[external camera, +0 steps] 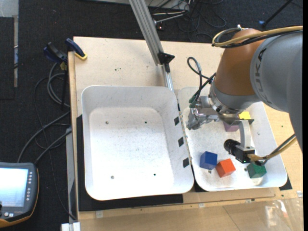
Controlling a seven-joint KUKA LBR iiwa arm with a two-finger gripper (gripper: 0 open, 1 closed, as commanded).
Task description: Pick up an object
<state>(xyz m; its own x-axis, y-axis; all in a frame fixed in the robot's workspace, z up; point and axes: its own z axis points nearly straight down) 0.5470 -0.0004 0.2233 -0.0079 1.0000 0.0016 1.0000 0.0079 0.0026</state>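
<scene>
1. Over the right bin, the gripper hangs low; whether it's open or clenched, I cannot tell.
2. Blue block, orange block, green block sit clustered near the front rim.
3. Risk, I'd judge: crowded blocks could deflect a grasp.

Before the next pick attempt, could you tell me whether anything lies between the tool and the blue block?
Nothing visible does. Bare bin floor separates the tool from the blue block; the orange block sits beside it, farther away.

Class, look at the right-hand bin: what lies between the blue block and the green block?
In the camera view, the orange block lies between the blue block and the green block.
</scene>
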